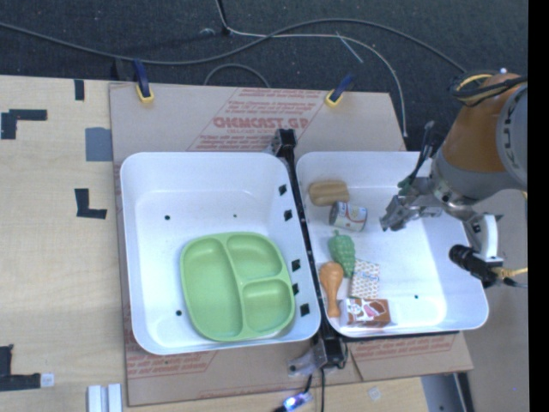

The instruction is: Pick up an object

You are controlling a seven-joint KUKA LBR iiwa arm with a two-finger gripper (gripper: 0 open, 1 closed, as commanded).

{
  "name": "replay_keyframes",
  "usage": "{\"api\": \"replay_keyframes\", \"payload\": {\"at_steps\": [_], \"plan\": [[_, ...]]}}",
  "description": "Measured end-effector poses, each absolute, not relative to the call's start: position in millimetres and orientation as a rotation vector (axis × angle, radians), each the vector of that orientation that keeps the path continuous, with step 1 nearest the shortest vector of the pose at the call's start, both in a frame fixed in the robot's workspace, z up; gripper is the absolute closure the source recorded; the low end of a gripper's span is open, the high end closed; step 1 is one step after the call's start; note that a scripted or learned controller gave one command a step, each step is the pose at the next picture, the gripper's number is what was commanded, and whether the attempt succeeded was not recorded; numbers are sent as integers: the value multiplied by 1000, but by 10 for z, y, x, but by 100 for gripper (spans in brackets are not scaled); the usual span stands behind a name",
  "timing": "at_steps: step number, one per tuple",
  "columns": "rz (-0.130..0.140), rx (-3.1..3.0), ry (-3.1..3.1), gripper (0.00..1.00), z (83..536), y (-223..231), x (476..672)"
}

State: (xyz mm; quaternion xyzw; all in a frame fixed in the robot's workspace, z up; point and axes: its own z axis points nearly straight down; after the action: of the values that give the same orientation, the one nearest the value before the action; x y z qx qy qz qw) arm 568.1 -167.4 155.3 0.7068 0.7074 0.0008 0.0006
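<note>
The right bin (429,316) holds several small objects along its left side: a tan bread roll (328,191), a small silver can (349,216), a green leafy toy (343,251), an orange carrot-like toy (331,283), a checkered packet (365,277) and a red-and-white packet (371,312). My gripper (396,216) hangs over the right bin's middle, just right of the can, apart from it. Nothing shows between its fingers.
The left bin (146,187) holds a green divided plate (236,286). Black clips run along the divider (296,221) between the bins. Blue-and-yellow clamps (141,88) hold the cardboard sheet at the back. Cables cross the dark floor behind.
</note>
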Motion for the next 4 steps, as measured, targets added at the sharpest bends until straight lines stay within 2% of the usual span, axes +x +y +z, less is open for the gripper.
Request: {"api": "replay_keyframes", "payload": {"at_steps": [2,4], "plan": [[3,2218,2222,100,2405,-1663,5703],[-3,2219,2225,100,2374,-739,5658]]}}
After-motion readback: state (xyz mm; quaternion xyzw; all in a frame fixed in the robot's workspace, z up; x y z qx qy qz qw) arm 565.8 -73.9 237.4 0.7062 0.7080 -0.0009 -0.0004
